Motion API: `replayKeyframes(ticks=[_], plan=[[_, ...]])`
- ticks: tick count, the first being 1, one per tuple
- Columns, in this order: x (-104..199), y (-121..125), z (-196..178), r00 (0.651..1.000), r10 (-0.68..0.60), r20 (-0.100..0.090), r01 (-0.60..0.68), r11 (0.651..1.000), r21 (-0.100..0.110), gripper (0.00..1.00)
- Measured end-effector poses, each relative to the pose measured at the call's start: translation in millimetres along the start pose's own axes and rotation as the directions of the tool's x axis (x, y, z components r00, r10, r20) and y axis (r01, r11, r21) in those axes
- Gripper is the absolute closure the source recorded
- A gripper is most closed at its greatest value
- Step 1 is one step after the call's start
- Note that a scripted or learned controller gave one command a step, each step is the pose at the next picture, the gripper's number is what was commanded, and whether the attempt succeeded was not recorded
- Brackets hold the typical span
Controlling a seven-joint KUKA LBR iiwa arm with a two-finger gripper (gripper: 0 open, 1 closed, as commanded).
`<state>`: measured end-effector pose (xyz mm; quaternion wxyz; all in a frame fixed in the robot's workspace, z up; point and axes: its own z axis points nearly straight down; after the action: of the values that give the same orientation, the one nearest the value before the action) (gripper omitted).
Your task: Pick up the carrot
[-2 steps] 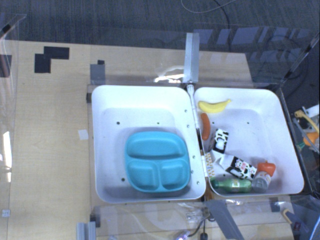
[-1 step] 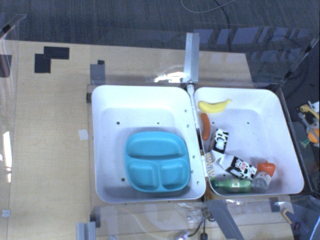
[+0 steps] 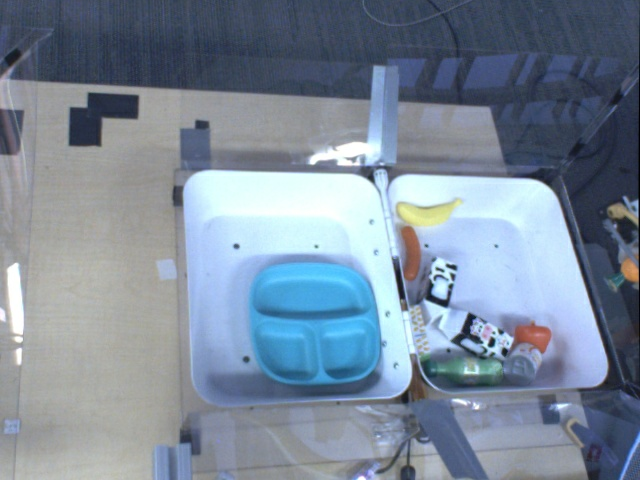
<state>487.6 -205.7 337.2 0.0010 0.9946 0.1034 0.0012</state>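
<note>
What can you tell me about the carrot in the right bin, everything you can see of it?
The carrot is a small, slim, orange-red piece with a smooth, plastic-looking surface, probably a toy. It lies flat, its length running along the left wall of the right bin, close against that wall. The yellow banana lies just beyond its far end, and a black-and-white carton sits close beside its near end; whether either touches it is unclear.
</note>
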Motion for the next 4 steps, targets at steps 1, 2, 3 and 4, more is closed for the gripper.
replayKeyframes(ticks=[1, 2, 3, 4], plan=[[0, 0, -18, 1.000, 0.000, -0.001, 0.000, 1.000, -0.001, 1.00], [0, 0, -21, 1.000, -0.001, 0.000, 0.001, 1.000, -0.001, 1.00], [0, 0, -47, 1.000, -0.001, -0.002, 0.001, 1.000, -0.001, 1.00], [1, 0, -35, 1.000, 0.001, -0.001, -0.001, 1.000, 0.000, 1.00]])
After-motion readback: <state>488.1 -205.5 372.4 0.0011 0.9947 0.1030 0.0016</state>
